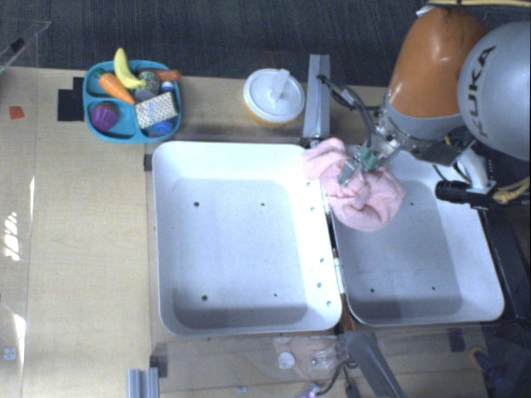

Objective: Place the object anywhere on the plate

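Where two white bins [241, 305] meet, claw [358, 166] clamped on pink cloth [365, 201].

One fixed camera above the counter [75, 247], looking down at a slant, far enough back to take in both white bins [241, 239] side by side, the counter's far edge at the top, the grey and orange arm [452, 65] entering from the right

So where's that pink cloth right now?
The pink cloth lies bunched at the back of the right bin, draped over the divide toward the left bin, under the gripper.
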Robot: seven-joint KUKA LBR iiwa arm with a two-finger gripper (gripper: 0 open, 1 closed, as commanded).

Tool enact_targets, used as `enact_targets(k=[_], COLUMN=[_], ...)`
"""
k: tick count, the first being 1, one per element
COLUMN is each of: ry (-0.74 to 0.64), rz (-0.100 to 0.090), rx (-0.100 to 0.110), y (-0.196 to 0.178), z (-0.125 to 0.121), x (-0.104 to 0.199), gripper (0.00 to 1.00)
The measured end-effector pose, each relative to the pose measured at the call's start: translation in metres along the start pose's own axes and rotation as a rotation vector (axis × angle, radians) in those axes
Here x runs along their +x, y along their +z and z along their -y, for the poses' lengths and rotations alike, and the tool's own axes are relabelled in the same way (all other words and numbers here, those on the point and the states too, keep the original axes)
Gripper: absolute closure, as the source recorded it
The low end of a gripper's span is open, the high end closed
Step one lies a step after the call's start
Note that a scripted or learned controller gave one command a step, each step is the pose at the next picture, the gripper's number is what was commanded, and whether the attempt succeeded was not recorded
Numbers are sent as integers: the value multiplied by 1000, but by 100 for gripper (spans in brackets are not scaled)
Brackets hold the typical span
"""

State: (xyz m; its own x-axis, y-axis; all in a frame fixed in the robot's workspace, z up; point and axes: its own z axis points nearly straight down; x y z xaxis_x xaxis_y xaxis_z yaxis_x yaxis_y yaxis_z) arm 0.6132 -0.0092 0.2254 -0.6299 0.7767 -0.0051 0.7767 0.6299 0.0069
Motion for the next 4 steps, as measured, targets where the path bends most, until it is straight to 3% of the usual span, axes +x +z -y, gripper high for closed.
enact_targets(k=[2,4], ry=[-803,-895], rz=[1,0], rx=[-5,-6], y=[-5,-3], z=[-59,-115], x=[86,170], gripper=[100,100])
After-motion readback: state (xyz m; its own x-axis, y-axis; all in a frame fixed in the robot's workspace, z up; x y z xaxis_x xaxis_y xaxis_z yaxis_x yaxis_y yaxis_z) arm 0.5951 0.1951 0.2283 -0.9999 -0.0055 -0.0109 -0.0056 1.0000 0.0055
